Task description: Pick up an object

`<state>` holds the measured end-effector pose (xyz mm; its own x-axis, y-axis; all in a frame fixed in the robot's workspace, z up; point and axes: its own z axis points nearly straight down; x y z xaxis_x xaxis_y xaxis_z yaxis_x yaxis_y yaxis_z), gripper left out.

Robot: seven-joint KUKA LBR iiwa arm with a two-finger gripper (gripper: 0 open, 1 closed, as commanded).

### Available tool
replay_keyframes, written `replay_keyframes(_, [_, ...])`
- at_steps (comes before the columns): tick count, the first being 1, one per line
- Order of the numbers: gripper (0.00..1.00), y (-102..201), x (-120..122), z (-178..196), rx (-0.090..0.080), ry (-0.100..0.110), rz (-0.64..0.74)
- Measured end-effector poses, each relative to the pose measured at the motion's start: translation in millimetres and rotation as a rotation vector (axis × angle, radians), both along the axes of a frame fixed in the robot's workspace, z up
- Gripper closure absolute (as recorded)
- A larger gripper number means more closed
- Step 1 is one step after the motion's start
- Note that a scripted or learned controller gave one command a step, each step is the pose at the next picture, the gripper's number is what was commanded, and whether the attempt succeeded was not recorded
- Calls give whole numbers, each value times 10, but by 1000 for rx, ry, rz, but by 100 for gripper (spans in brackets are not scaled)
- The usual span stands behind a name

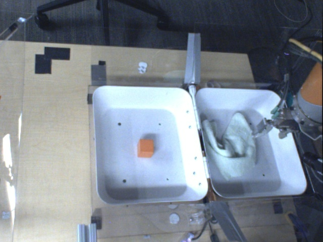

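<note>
**Q:** Since the task names no particular object, which items are candidates, and where do they lie?

**A:** Two. A crumpled pale cloth lies in the right bin, heaped against its left wall beside the divider. A small orange cube sits alone near the middle of the left bin, well apart from every wall.

**Q:** And where is your hand relative to them?

**A:** My gripper is over the right bin, at the cloth's right edge, near it or perhaps touching; I cannot tell which. My arm enters from the right, over the bin's rim. Whether my hand is open or closed I cannot tell: it is small and blurred against the white floor. I see nothing between its tips, so I claim no hold.

**Q:** What could go wrong from here?

**A:** In my judgement, three things. First, cloth is soft: closing on a thin fold at its edge may pinch only a little fabric, which could slip free on lifting. Second, coming down beside the heap rather than on it would close me on nothing. Third, pale cloth against white bin offers poor contrast, so the aim may be off.

**Q:** And the cube?

**A:** Rigid and isolated, likely easier, but it lies across the divider, far from my hand.
</note>
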<state>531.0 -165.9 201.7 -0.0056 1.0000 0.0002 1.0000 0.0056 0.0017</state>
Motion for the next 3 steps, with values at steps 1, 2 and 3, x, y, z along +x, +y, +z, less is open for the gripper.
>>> replay_keyframes(1, [0,78,72,-1042,-2,-8,84])
replay_keyframes(2, [100,88,87,-933,-2,-12,85])
replay_keyframes(3, [100,802,430,-78,0,-1,-182])
